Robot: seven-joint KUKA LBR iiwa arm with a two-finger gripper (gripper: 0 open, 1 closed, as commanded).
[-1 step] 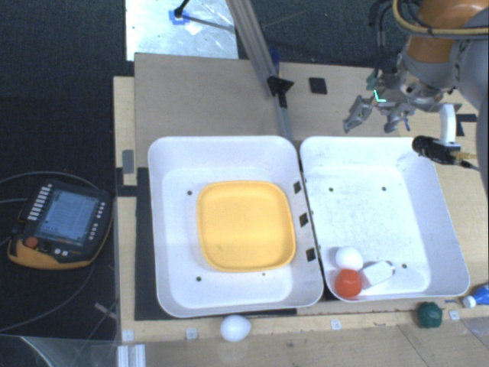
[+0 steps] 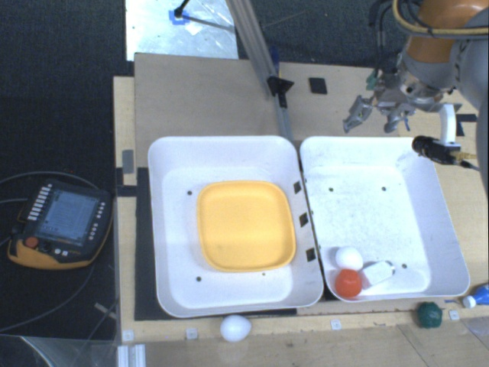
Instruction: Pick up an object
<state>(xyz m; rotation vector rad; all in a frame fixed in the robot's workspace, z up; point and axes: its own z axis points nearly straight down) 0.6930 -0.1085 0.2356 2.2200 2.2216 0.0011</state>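
Note:
In the right bin (image 2: 397,205), a white ball (image 2: 349,258), a red ball (image 2: 349,283) and a small white object (image 2: 379,272) are bunched in the near left corner. The left bin (image 2: 172,205) holds a yellow square plate (image 2: 247,225). My gripper (image 2: 374,118) hangs above the far edge of the right bin, well away from the bunched objects. Its fingers (image 2: 355,117) are spread open with nothing between them.
A white egg-shaped object (image 2: 235,328) lies on the bench in front of the left bin. A green ball (image 2: 429,314) and a blue-tipped item (image 2: 477,297) sit by the right bin's near right corner. A teach pendant (image 2: 57,224) rests at far left. A metal pole (image 2: 256,33) slants behind the bins.

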